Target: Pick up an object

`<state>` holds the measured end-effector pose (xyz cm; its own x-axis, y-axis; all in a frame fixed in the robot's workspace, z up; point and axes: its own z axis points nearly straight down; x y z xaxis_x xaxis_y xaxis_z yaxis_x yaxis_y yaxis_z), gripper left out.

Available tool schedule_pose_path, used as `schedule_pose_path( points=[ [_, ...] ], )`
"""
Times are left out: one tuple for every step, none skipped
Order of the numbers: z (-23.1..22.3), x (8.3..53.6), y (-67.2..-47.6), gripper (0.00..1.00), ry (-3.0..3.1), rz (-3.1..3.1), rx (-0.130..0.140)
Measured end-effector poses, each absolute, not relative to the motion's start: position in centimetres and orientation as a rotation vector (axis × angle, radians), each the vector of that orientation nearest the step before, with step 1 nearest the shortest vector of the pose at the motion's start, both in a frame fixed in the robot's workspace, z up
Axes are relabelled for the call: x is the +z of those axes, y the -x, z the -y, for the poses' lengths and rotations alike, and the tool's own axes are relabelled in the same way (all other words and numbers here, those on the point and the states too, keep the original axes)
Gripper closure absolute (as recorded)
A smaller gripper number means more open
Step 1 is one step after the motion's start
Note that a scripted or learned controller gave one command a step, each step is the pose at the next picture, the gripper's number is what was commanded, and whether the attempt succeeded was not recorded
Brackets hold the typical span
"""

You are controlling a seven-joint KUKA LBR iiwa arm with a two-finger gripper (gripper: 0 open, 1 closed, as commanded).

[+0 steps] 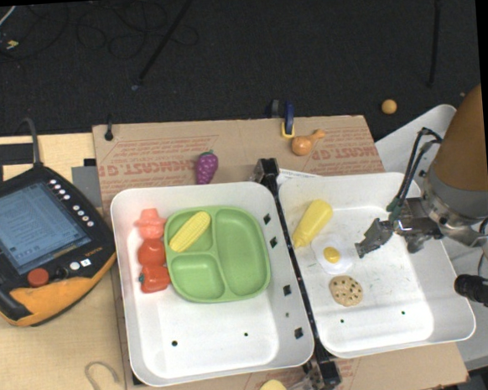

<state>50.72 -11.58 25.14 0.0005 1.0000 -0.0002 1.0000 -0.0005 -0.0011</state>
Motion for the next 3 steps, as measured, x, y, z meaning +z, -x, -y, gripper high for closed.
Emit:
schedule_pose_path(
  points=[
    [11.7,20.7,-51.0,0.00,2.216,2.217,0.006],
    [10.7,15.9,-50.6,0.00,2.215,2.216,0.006],
    [10.3,11.4,-50.0,0.00,2.215,2.216,0.007]
  ],
)
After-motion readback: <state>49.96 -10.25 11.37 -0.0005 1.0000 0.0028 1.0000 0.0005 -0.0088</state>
